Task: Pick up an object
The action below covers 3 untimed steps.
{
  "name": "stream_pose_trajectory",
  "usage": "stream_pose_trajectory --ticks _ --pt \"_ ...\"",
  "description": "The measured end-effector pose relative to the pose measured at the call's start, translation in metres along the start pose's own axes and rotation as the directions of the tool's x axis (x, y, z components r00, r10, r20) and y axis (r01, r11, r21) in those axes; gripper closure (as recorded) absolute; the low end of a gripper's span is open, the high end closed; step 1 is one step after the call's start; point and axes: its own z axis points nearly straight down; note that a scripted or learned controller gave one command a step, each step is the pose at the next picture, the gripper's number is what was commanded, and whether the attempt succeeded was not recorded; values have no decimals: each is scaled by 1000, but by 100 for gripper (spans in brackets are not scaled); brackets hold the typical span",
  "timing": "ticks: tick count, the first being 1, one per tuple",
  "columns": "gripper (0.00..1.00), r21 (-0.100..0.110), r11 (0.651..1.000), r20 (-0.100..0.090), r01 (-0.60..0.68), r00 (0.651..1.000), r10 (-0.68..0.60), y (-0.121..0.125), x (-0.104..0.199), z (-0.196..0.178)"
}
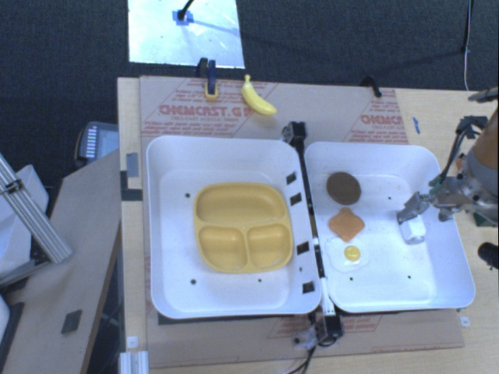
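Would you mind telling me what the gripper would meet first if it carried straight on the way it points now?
The gripper points down at the right bin, so it would probably meet the bin's bare floor first, right of the orange piece; depth is unclear.

Brown disc (pixel 343 187), orange square (pixel 346 224) and fried egg (pixel 349 254) lie flat in right bin (pixel 444 287).

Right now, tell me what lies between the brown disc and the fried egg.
In the camera view, an orange diamond-shaped piece lies between the brown disc and the fried egg.
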Motion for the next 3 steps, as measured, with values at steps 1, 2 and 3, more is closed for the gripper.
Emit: stream_pose_trajectory --ticks 1,2,3 --pt "0 -11 1000 3 3 1000 -3 3 0 -6" --pt "0 -11 1000 3 2 1000 -2 6 -3 36" --pt "0 -14 1000 5 1 1000 -1 10 -11 79"
